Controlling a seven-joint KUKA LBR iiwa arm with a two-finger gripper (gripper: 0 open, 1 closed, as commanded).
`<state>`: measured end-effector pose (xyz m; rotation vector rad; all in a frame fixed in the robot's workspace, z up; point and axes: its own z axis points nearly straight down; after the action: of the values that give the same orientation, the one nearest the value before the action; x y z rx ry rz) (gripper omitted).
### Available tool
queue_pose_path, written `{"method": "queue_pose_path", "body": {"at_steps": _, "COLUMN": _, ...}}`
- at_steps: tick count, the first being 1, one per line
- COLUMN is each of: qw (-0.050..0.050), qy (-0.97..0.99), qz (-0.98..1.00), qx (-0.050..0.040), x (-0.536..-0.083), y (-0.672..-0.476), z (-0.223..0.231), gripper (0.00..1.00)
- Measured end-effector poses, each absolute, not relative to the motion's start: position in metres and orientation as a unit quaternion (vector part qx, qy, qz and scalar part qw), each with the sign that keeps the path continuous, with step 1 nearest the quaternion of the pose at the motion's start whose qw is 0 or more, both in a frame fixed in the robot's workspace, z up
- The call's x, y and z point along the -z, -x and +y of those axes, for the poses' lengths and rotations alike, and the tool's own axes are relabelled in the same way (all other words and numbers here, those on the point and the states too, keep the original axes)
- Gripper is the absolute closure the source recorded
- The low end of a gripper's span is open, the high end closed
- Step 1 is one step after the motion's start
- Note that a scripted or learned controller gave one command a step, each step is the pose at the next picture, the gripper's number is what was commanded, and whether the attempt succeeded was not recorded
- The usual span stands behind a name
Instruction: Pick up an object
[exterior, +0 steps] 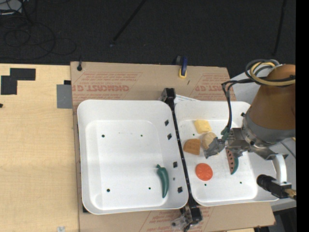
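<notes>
reaching in from the right, the arm (270, 105) is hanging its gripper (216, 147) over the right bin (241, 190), beside a beige lump (208, 139); whether it is clenched or released, i cannot tell. a watermelon slice (233, 161) is lying just right of it, long axis nearly up and down the view, tip pointing down. a yellow block (203, 126), brown piece (192, 146) and red disc (204, 171) are lying nearby. a green pepper (163, 179) is lying in the left bin (96, 129), long axis roughly vertical.
</notes>
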<state>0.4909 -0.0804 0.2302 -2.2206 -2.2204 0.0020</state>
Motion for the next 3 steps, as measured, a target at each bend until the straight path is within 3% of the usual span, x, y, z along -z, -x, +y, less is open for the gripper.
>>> {"method": "queue_pose_path", "body": {"at_steps": 1, "qw": 0.006, "qy": 0.707, "qz": -0.707, "qx": -0.004, "x": -0.143, "y": -0.472, "z": -0.082, "gripper": 0.0}}
{"method": "queue_pose_path", "body": {"at_steps": 2, "qw": 0.003, "qy": 0.71, "qz": -0.705, "qx": -0.0016, "x": -0.157, "y": -0.475, "z": -0.083, "gripper": 1.0}}
{"method": "queue_pose_path", "body": {"at_steps": 3, "qw": 0.001, "qy": 0.704, "qz": -0.71, "qx": 0.0016, "x": -0.189, "y": -0.516, "z": -0.013, "gripper": 1.0}}
